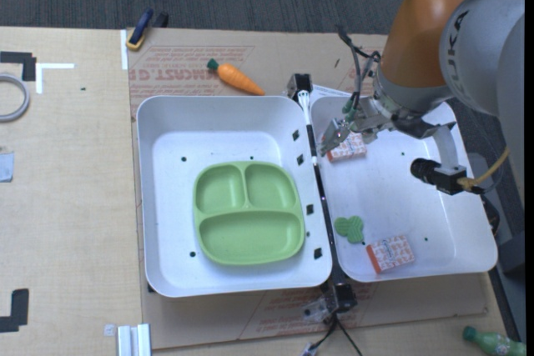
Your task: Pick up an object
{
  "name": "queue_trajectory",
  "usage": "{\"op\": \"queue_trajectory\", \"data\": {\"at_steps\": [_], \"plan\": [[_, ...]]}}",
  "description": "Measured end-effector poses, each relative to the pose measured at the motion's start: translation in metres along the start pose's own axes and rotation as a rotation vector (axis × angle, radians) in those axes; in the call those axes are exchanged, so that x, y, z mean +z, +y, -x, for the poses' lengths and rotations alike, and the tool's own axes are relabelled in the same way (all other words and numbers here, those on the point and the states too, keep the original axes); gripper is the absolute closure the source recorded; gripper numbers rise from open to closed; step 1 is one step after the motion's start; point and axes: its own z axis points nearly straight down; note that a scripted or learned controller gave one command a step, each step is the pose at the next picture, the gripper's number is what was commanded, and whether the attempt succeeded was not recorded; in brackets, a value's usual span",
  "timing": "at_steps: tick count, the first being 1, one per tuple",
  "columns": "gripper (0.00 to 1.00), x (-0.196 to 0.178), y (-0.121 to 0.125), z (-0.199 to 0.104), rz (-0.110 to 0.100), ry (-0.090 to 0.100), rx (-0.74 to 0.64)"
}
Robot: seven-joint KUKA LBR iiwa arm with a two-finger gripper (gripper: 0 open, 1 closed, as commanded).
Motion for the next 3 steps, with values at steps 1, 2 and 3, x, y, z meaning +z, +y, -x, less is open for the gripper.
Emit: {"op": "queue_trajectory", "data": {"at_steps": [1, 2, 3], "plan": [[0.00, 0.0000, 0.0000, 0.0000, 0.000, 0.000, 0.000], [0.00, 0.0000, 0.0000, 0.0000, 0.000, 0.000, 0.000], [0.00, 0.0000, 0.0000, 0.0000, 0.000, 0.000, 0.000]]}}
